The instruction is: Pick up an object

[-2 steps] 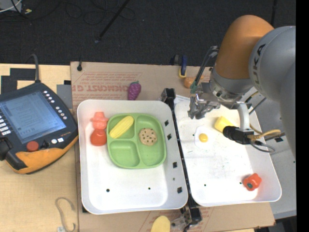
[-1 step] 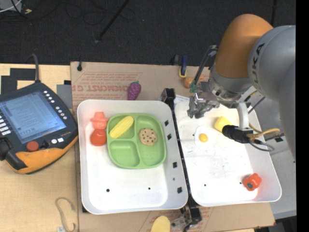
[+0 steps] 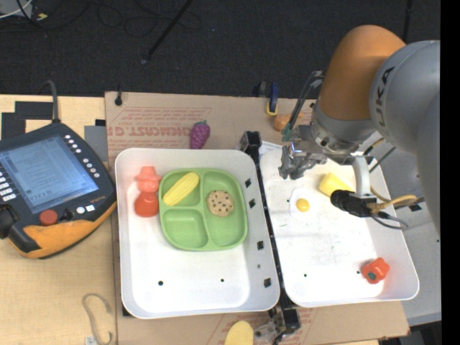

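Here, the claw [image 3: 293, 165] is seen over the right bin [image 3: 402, 286] | grip state cannot be told | toy fried egg [image 3: 302, 205] judged light, flat, slippery; best pinched at the yolk.

Grey arm [image 3: 402, 99] reaching from right, orange band above wrist, gripper [image 3: 291, 165] pointing down

We find open floor across the right bin's [image 3: 402, 293] middle; the fried egg [image 3: 302, 204], yellow block [image 3: 333, 184] and orange piece [image 3: 374, 270] crowd its edges. In the left bin [image 3: 144, 293], the green tray [image 3: 201, 236] blocks the upper half.
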Controlling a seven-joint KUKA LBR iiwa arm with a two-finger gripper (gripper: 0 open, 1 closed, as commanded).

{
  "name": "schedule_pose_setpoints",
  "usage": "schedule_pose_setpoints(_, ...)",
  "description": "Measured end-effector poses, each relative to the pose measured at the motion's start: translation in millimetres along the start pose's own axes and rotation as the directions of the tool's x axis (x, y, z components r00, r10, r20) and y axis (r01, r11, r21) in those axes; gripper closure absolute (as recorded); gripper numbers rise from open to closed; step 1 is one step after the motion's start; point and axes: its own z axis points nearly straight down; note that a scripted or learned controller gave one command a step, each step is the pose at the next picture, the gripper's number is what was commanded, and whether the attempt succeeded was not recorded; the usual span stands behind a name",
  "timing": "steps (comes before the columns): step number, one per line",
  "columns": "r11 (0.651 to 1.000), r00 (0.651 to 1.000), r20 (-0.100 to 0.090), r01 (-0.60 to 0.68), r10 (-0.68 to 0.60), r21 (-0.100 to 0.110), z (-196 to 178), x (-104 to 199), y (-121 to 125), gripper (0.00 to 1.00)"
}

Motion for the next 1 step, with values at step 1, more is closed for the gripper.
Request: schedule_pose_setpoints(1,1.0,1.0,0.0,0.0,0.0,0.0,16.9,-0.8,3.4,1.0)
